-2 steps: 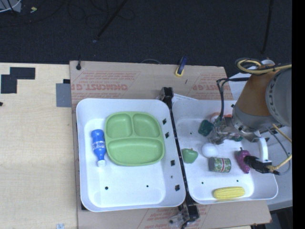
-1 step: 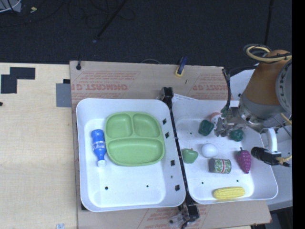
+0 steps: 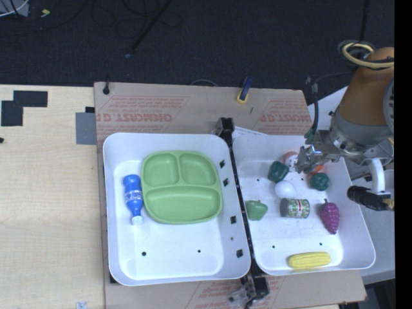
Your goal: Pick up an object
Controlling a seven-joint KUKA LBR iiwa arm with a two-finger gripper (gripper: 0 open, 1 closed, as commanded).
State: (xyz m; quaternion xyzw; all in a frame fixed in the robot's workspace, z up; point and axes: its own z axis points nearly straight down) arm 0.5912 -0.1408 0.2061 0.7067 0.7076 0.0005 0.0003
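The pincer (image 3: 308, 160) hangs low over the right bin (image 3: 360, 250), at its upper edge; we cannot tell whether it is open or closed. Taking the white egg (image 3: 284, 188) as landmark, the pincer lies just up and right of it. Round the egg we see a dark green pepper (image 3: 278, 171) just above, a labelled can (image 3: 295, 207) on its side just below, and purple grapes (image 3: 330, 217) further right. We judge the smooth, rounded egg nearest.
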